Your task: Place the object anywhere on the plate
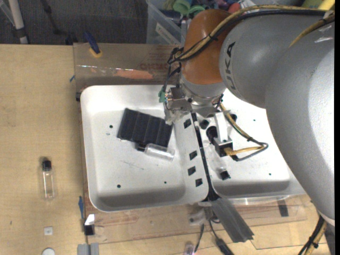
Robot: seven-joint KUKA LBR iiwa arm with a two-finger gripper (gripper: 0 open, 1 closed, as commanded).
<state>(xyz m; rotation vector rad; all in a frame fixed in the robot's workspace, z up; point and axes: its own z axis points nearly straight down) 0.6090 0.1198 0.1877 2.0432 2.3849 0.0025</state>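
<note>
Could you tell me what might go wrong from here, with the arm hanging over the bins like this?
1. The clear vial lies against the lower edge of the dark ribbed plate, so a grasp there could shove or tilt the plate rather than lift the vial.
2. Being round and on its side, the vial may well roll away across the left bin.
3. The arm's wrist hides the gripper, so alignment is hard to judge.

Left bin, glossy moulded white plastic; ribbed plate, matt black, at its twelve o'clock; vial, seemingly clear plastic, at the plate's five o'clock. Bench, pale unvarnished wood. Arm, smooth grey painted metal.
</note>
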